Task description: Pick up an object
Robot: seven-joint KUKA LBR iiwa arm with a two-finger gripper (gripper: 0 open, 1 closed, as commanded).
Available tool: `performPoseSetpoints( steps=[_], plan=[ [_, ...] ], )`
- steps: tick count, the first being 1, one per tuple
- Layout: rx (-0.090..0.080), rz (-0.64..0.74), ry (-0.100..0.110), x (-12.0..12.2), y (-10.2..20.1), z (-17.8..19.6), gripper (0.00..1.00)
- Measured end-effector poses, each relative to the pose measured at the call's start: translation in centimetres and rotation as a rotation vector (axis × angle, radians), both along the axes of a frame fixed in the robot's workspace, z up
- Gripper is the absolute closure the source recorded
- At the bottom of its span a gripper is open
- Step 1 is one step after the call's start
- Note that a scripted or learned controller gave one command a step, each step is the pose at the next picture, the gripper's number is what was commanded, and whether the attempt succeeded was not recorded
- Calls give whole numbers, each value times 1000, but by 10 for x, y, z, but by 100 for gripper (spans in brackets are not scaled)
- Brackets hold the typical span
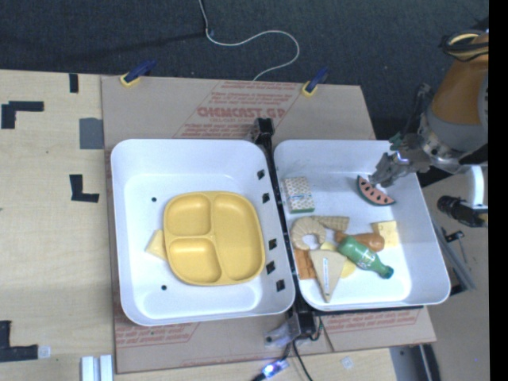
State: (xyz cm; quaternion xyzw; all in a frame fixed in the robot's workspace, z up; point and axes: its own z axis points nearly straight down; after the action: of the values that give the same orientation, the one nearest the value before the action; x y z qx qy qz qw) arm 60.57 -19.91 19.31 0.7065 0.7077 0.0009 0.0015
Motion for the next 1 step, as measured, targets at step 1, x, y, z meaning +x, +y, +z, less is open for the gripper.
performPoseSetpoints(
  steps=[1],
  plan=[
    [1,0,1,1,1,33,100]
  ],
)
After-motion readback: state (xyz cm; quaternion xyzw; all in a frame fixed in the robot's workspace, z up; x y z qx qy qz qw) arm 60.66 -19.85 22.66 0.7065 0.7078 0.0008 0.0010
